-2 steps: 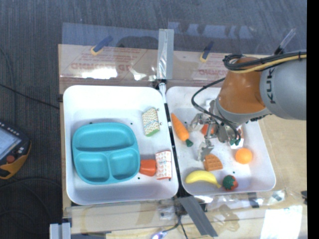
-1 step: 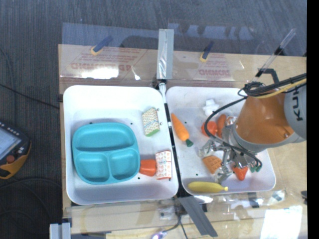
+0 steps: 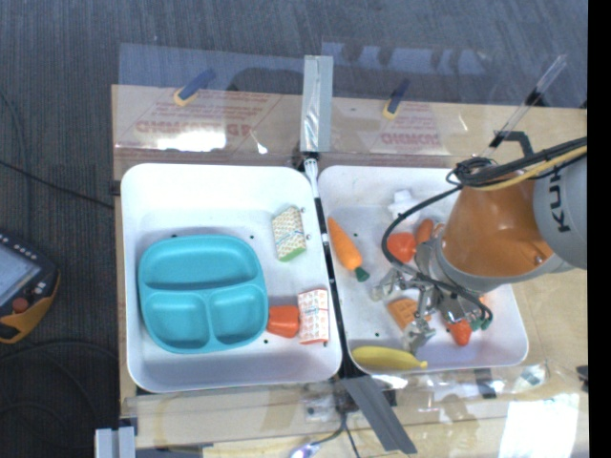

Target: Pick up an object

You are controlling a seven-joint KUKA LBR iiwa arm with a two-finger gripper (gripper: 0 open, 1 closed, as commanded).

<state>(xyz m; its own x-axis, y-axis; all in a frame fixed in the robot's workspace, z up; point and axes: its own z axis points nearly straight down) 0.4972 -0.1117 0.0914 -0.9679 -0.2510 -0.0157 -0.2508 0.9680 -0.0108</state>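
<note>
One carrot (image 3: pixel 345 245) — leaf end lower-right, lying diagonally

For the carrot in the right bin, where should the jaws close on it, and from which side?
Best guess: grip the carrot across its thick orange middle, coming straight down from above. It lies flat along the right bin's left wall, slanting from upper left to its green tip at lower right, so the jaws should close across the short width, at right angles to that slant. The wall beside it leaves little room.
</note>
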